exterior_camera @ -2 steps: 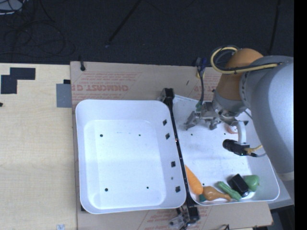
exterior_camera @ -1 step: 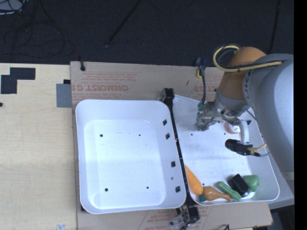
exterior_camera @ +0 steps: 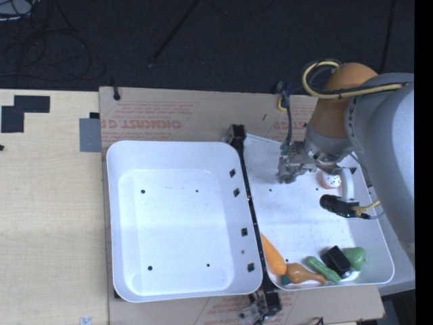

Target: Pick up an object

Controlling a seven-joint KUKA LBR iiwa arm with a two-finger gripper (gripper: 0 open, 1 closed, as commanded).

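Note:
My gripper hangs over the back part of the right bin, near its far left corner, with no object under it. Along this bin's front edge lies a group of objects: an orange carrot-shaped piece, a tan piece, a long green piece, a black block and a light green piece. A small white item with red marks lies just right of the gripper. All the front objects are well apart from the gripper.
The left bin stands beside the right one, with a black ridge between them. The grey arm covers the right bin's far right side. Brown cardboard lies behind the bins.

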